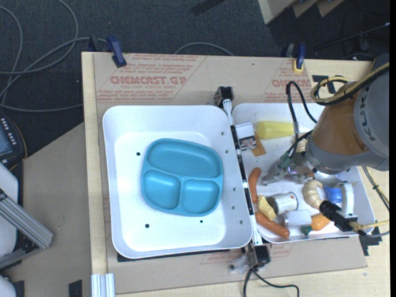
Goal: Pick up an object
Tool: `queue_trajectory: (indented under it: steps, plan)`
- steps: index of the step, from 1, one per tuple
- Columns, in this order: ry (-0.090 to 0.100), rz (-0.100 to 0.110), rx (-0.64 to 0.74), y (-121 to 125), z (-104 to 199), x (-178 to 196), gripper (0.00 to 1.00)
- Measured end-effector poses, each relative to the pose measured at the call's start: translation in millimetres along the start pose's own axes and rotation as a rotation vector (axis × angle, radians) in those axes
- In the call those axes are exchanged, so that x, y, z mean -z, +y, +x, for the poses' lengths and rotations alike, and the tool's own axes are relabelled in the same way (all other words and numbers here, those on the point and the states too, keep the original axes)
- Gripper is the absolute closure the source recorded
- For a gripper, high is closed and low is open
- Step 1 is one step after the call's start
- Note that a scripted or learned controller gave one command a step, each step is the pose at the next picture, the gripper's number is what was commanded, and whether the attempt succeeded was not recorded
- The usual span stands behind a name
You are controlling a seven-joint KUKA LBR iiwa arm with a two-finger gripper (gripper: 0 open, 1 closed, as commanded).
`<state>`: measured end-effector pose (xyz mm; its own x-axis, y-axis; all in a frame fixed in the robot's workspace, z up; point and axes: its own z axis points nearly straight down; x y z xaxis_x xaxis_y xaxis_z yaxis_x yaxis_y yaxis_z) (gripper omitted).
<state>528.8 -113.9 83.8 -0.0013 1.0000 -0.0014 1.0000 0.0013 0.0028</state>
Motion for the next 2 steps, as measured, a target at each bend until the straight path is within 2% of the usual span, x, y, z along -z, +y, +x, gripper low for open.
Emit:
queue_trajectory:
  steps: [1, 2]
  plan:
    - [-0.004, -0.003, -0.005, 37.4, -66.9, 1.0, 0.00]
    - [-0.001, -0.002, -0.001, 36.6, -63.1, 11.0, 1.00]
